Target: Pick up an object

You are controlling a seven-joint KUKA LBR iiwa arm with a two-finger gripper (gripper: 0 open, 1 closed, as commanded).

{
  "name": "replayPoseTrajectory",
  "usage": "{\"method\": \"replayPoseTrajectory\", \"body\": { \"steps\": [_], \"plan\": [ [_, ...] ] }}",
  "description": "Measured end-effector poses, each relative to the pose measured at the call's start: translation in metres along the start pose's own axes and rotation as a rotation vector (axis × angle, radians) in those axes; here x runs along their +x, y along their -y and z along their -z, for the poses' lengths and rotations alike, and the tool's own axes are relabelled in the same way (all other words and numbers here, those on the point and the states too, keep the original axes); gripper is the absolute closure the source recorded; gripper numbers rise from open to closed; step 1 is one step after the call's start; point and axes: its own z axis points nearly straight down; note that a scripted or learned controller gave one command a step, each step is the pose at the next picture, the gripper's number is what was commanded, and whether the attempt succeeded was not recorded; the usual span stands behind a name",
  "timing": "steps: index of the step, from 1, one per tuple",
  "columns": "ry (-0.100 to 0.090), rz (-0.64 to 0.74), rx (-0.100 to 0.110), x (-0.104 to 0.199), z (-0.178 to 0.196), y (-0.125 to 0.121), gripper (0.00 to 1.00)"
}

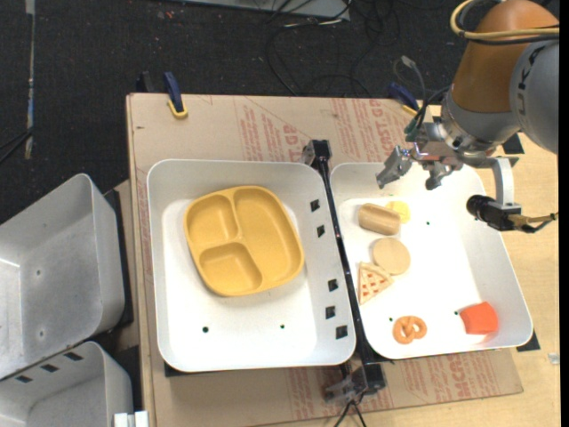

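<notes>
Lying flat, tan bread roll (380, 218)

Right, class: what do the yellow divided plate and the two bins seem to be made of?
Yellow divided plate: probably moulded plastic, fairly matte; one even colour, with rounded compartment ridges pressed into it.

Left bin and right bin: likely thin plastic, smooth and slightly glossy white; curved corners and upturned rims suggest moulded sheet. The picture alone cannot confirm either.

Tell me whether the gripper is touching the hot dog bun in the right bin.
Apart. The camera view shows the gripper above the bin's far end, with bare white bin floor between it and the hot dog bun.
</notes>
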Motion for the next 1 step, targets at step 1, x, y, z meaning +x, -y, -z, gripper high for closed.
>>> {"method": "replayPoseTrajectory", "body": {
  "steps": [1],
  "plan": [
    [0.0, 0.002, 0.005, 0.0091, -0.0589, -0.0022, 0.0]
  ]
}}
